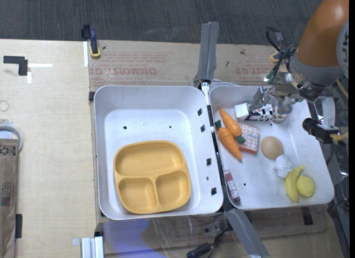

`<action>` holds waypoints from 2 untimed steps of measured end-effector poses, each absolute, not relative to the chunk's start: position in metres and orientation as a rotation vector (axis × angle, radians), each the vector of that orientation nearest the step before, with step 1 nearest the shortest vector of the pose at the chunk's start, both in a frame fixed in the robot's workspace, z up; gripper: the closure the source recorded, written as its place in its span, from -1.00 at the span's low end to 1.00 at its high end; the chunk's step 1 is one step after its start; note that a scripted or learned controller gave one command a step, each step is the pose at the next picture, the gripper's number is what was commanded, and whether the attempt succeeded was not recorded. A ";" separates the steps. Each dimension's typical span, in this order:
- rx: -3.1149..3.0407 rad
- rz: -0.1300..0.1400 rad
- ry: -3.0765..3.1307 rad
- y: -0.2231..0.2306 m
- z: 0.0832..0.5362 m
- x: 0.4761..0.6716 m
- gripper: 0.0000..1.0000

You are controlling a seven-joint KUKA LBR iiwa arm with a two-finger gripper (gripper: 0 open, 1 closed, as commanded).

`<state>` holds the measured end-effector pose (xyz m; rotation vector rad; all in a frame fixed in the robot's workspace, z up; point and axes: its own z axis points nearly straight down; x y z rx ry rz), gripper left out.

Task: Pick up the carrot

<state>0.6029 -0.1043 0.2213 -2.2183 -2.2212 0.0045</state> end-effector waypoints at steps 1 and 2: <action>-1.964 0.004 -2.447 -0.095 0.133 0.587 -1.00; -1.971 0.001 -2.447 -0.054 0.191 0.605 -1.00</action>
